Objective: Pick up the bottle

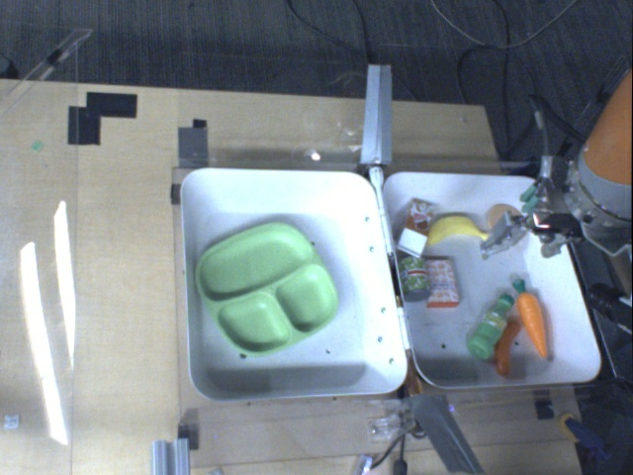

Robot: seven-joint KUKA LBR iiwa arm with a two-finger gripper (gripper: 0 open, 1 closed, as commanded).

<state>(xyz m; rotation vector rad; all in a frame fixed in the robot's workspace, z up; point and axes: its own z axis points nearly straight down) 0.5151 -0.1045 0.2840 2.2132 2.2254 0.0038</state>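
The wooden surface [119, 265] carries 2 shallow white bins side by side. The left bin [208, 364] holds 1 green divided tray [267, 287]. The right bin [569, 364] holds the clutter: 1 yellow banana-like piece [457, 229], 2 small printed packets [431, 279], a carrot [533, 324] and the green bottle [492, 327].

The grey arm [605, 181] reaches in over the right bin's upper right corner. Its gripper [516, 228] hangs above the bin floor beside the yellow piece, with nothing between its fingers; whether they are spread or closed I cannot tell at this size.

The bottle lies on its side in the lower part of the right bin, just left of the carrot and touching or nearly touching an orange piece [507, 349] below it. From the gripper it lies toward the near edge of the bin and slightly left. Its long axis runs diagonally, cap toward upper right, base toward lower left. My judgement: the grasp should close across that axis, and the carrot close by leaves little room on that side.
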